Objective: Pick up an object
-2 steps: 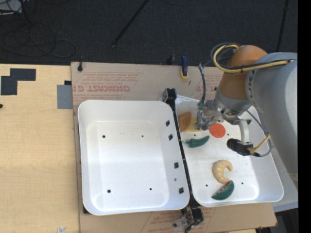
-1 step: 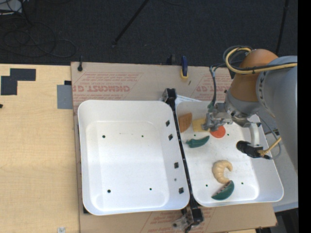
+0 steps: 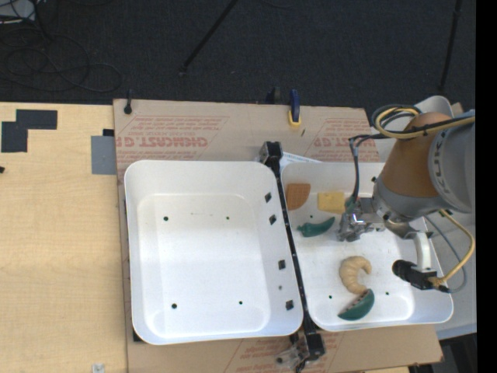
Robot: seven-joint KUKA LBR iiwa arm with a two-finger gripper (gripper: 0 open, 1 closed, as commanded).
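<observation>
Two shallow white bins sit side by side on a brown cardboard sheet with red print, and the sheet lies on a pale wood bench. The left bin [image 3: 147, 208] is smooth plastic with round corners and a few small dark dots on its floor. A thin black strip [image 3: 284, 239] runs between the two bins. The right bin [image 3: 435, 311] has toys in it. Near its top left corner lies a flat orange piece [image 3: 297, 194] shaped like a rounded slice. Just beside it, to the right, is a small yellow block [image 3: 331, 201] that looks soft, like a chunk of cheese. Below these two lies a little dark green curved thing [image 3: 317, 227], long and thin, with its long side running from lower left to upper right. Lower down is a tan croissant [image 3: 356, 273], bumpy and bent like a moon, with its long side running up and down and its open curve facing left. Right under it, touching or almost touching, sits a green wedge [image 3: 357, 306] with a curved edge, tilted up to the right. The big grey and orange arm comes in from the right, and its shiny metal gripper [image 3: 351, 225] hangs low over the bin, between the yellow block and the croissant, near the little green thing. I cannot tell how the gripper's tips are set.
</observation>
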